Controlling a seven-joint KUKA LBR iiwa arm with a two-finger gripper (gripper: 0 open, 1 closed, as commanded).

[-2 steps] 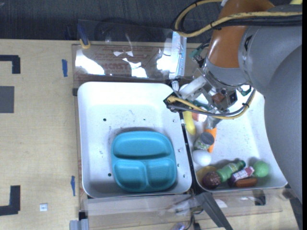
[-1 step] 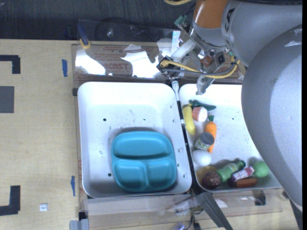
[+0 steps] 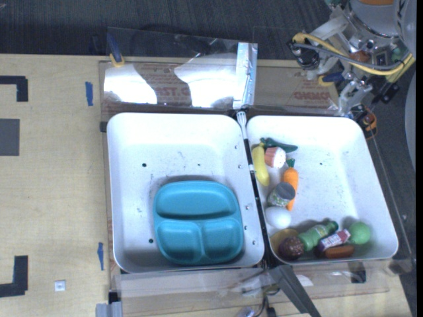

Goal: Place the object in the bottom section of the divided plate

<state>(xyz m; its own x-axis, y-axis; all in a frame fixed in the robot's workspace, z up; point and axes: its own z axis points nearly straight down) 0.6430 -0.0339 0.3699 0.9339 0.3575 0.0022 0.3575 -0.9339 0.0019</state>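
End effector is held above the right bin's far rim.
Its grip state cannot be told; the teal divided plate is seen in the left bin, toy foods heaped in the right.

A single fixed camera looks down at a slant from above the pale wooden bench, set fairly far back. The two shallow white plastic bins sit centre frame; the grey, orange-banded arm enters at about one o'clock.
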